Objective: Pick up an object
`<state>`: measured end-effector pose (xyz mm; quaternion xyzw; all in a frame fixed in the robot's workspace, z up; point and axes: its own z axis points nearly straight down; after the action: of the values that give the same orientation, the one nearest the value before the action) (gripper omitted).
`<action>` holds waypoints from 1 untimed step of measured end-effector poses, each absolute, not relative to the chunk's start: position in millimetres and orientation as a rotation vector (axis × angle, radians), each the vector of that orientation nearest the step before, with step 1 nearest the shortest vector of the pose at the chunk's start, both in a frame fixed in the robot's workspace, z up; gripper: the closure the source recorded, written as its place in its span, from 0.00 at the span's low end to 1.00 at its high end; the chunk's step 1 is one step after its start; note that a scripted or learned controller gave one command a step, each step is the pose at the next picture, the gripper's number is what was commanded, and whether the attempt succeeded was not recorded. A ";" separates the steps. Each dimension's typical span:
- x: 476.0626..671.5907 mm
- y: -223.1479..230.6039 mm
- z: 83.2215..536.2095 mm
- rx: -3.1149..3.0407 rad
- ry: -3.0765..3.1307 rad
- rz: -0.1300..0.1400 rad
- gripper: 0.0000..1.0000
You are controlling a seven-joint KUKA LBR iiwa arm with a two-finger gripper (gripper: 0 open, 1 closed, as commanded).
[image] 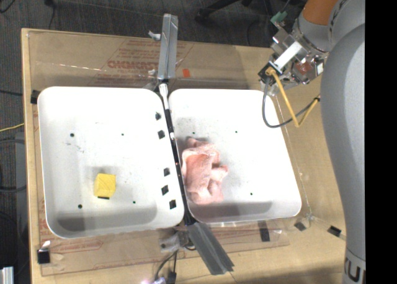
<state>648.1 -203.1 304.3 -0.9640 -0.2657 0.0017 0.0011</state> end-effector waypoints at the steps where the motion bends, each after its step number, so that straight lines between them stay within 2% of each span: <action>1: 645.5 -182.0 389.2 -2.961 -1.045 0.003 1.00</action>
<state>645.5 -182.0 389.2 -0.9430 -0.3327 0.0010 0.0008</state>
